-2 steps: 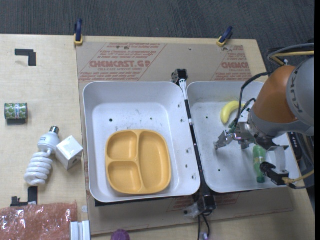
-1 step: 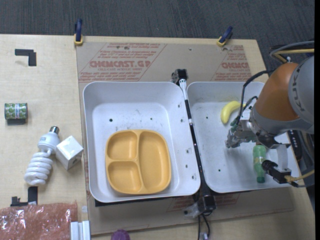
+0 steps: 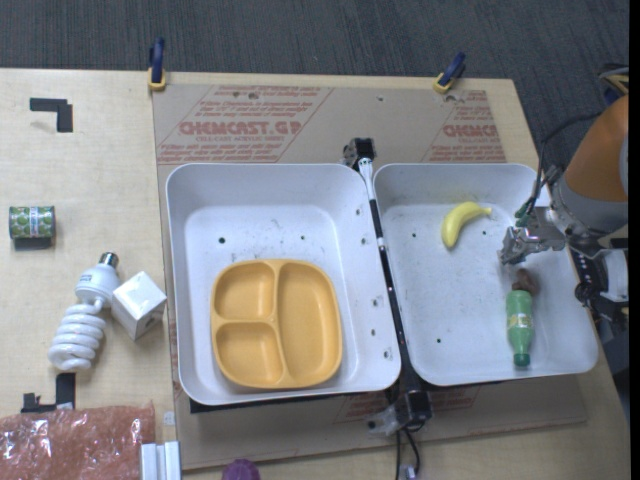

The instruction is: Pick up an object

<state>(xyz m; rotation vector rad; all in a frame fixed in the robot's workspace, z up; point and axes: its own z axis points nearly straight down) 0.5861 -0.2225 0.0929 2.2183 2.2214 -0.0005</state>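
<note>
While nothing has left the bins yet, the grey arm with its orange band (image 3: 608, 158) reaches in from the right and the metal two-finger gripper (image 3: 520, 245) hangs low over the right-hand shallow white bin (image 3: 440, 353), near its right wall. Is it released or clenched? From up here I cannot tell; the tip is a small tangle of grey metal and no object shows inside it, so I judge the pick not yet made. Closest candidate: the green plastic bottle with a brown cap (image 3: 519, 323), lying flat along the right side of that bin, cap end pointing up toward the gripper and just below it. Whether the tool touches the cap is too fine to call. Second candidate: the small yellow banana (image 3: 461, 221), lying curved at the bin's upper middle, to the left of the gripper and apart from it. So the approach looks under way, and the closing, the lift and the proof of a hold are all left to do. Over in the left-hand white bin (image 3: 200, 218), a yellow-orange plastic plate with three compartments (image 3: 277, 323) sits flat toward the front, its sections bare.
</note>
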